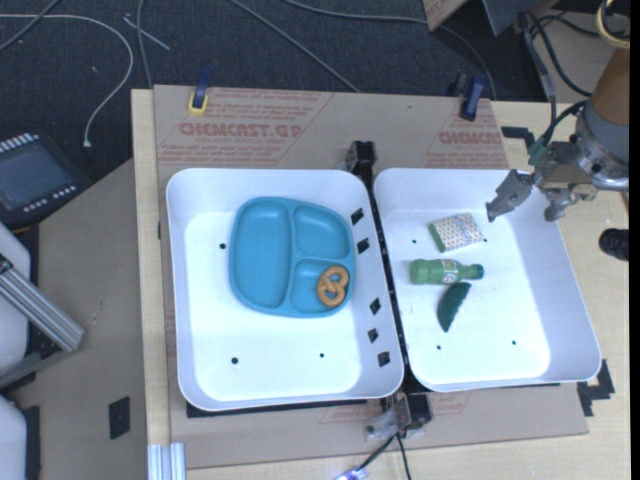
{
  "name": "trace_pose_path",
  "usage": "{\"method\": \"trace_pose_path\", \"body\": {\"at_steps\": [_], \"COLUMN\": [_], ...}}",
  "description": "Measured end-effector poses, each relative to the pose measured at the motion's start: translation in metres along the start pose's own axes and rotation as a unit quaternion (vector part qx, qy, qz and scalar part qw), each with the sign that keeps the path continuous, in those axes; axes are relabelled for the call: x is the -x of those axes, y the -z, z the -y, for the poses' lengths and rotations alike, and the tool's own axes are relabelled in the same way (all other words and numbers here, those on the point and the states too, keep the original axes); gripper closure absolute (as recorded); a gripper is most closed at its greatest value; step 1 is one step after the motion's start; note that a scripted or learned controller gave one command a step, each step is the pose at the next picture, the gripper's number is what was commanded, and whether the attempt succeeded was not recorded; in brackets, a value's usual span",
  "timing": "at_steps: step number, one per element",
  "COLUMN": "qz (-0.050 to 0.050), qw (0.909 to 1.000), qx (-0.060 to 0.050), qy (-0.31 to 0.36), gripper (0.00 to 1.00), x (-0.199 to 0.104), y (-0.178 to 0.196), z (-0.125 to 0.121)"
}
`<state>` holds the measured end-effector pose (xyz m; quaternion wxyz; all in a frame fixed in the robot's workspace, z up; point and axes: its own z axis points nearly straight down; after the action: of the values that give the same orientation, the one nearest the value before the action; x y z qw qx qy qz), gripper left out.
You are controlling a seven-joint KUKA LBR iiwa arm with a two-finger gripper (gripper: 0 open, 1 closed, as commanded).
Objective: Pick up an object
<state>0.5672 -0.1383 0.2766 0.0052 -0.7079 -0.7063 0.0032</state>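
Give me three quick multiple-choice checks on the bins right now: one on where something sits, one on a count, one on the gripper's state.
1. Where does the pretzel lie?
A. In a small compartment of the blue plate
B. On the right bin's floor
C. On the cardboard outside the bins

2. How many loose things lie in the right bin?
A. One
B. Three
C. Five

3. How is the gripper?
A. Shut on the bottle
B. Open, holding nothing
C. Pressed on the blue plate

Answers:
1. A: the pretzel rests in the lower right compartment of the blue plate in the left bin.
2. B: the right bin holds a checkered packet, a green bottle and a dark green vegetable.
3. B: the gripper hovers by the right bin's upper right corner, fingers apart, nothing between them.
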Motion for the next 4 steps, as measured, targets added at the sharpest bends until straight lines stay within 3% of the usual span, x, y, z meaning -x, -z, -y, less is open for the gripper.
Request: {"method": "trace_pose_path", "body": {"at_steps": [1,4], "qz": [0.001,0.0], "qw": [1.0,1.0], "qx": [0.005,0.002], "qy": [0.001,0.0], "gripper": [0.0,0.0], "x": [0.0,0.01], "y": [0.006,-0.161], "z": [-0.002,0.017]}}
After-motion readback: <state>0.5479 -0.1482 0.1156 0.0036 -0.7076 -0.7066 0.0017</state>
